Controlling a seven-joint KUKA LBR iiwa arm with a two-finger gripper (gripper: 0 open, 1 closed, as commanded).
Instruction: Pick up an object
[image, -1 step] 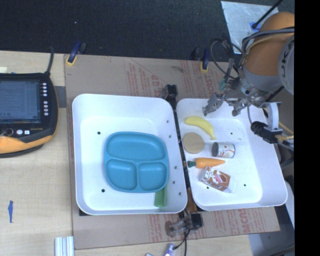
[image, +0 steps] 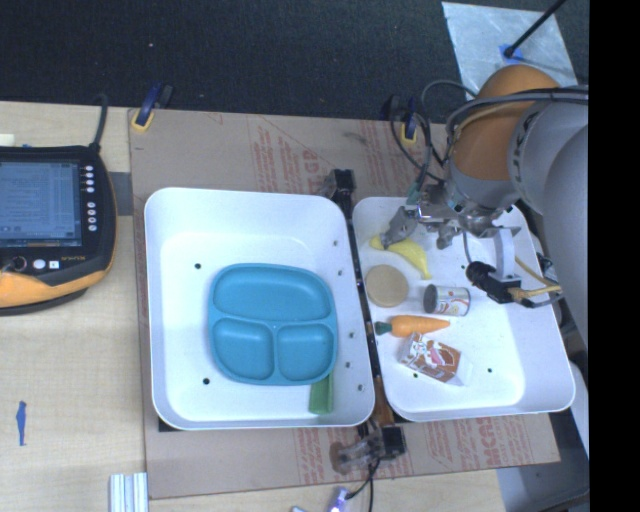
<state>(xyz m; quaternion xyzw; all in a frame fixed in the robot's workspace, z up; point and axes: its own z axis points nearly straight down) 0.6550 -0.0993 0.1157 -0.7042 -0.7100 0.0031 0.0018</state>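
My gripper (image: 418, 226) hangs over the curved yellow plastic banana (image: 408, 251); jaw state unclear; I should centre, then descend straight.

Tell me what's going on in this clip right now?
The KUKA arm reaches in over the right bin, its gripper low at the far end, just above the banana. Nothing is visibly held. A round disc, small can, carrot and snack packet lie nearby. The left bin holds a blue divided plate.

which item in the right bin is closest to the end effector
The yellow banana, lying just under the end effector; the carrot and can lie farther down.
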